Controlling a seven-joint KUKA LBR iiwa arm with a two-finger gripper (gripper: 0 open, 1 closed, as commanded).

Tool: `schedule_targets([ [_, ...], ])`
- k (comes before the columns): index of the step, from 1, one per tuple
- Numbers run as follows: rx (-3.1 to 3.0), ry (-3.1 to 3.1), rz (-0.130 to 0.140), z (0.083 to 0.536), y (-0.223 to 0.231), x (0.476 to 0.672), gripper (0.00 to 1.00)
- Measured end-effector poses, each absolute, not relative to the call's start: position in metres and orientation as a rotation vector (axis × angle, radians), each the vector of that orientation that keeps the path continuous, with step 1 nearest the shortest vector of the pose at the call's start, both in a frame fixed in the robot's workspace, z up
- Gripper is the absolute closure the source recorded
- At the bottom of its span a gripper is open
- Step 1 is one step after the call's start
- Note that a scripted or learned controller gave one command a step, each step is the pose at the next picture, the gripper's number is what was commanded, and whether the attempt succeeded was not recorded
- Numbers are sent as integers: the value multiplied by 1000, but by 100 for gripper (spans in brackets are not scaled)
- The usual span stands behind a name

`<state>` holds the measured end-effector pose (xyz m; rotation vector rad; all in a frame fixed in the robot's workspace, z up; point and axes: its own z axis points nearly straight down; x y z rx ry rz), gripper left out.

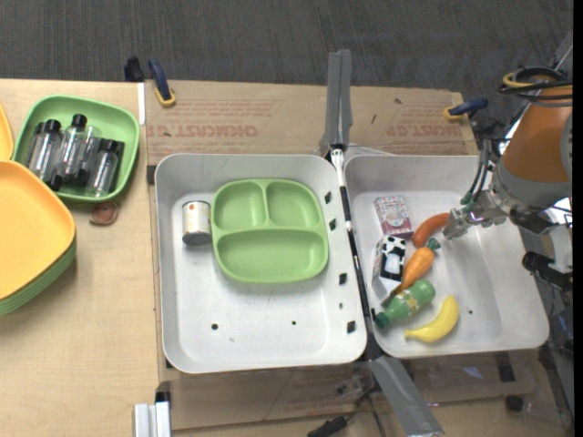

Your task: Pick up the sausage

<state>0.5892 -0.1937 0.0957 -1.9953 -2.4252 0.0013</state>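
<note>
The sausage [429,229], a short orange-red piece, lies tilted in the right bin [510,280], between a pink packet [393,214] and a carrot [417,267]. My gripper [458,223] hangs low at the sausage's right end, right beside it or touching it. The grey arm with its orange band [537,144] reaches in from the right above it. Nothing is lifted off the bin floor.
The right bin also holds a black-and-white toy [393,257], a green bottle [407,303] and a banana [434,321]. In the left bin [264,335] sit a green divided plate [270,230] and a small can [195,223]. Orange plates [32,244] and a green tray of bottles [77,148] stand far left.
</note>
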Motion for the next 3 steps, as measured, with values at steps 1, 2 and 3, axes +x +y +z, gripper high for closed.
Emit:
schedule_targets([
  [1,-1753,-2606,0,92,-184,533,100],
  [2,-1761,-2602,-1,101,-185,534,100],
  [3,-1810,-2568,1,92,-186,620,100],
])
